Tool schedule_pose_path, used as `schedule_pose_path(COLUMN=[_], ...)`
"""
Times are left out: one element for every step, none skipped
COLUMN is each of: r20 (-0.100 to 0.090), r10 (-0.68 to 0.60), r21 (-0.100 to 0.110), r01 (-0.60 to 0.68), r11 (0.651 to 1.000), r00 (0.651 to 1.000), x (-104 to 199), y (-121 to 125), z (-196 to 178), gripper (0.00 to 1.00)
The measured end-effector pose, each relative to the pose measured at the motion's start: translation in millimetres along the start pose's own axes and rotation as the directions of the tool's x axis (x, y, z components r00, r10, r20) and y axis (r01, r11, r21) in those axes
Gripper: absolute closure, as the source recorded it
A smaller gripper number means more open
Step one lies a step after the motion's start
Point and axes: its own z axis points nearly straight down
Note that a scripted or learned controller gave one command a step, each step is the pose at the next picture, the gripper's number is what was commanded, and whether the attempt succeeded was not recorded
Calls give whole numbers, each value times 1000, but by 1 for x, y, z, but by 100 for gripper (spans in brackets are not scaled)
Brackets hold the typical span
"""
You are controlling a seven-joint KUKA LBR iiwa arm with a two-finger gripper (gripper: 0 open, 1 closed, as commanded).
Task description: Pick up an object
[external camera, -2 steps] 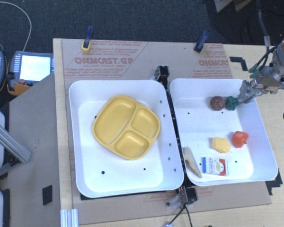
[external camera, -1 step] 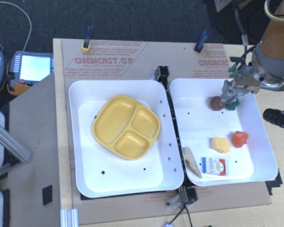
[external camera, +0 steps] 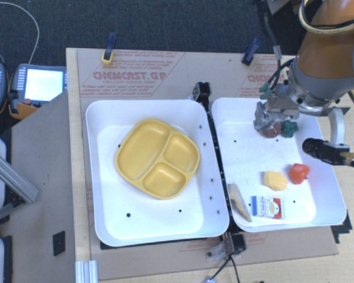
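Hovering low over the right bin (external camera: pixel 318 217), the gripper (external camera: pixel 271 121) sits at the far end atop a small dark reddish object (external camera: pixel 272 131) beside a green bit (external camera: pixel 289 128) — looks like the grasp step, w/ contact likely. Can't tell whether it's clamped or not, arm blocks that. Next move, prob: confirm a hold, then lift straight up w/o dragging the green bit.

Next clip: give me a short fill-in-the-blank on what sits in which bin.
1. The yellow divided plate lies in the ____ bin.
2. The red object sits to the ____ of the pale yellow object in this view.
3. The end effector is above the ____ bin.

Missing words: left; right; right
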Motion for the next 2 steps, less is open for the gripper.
schedule_pose_path(r20=[0,1], r10=[-1,0], r21=[3,3], r01=[1,0], r11=[1000,1000], r00=[1000,1000], x=[53,104], y=[-2,-1], z=[32,60], gripper=[100,100])
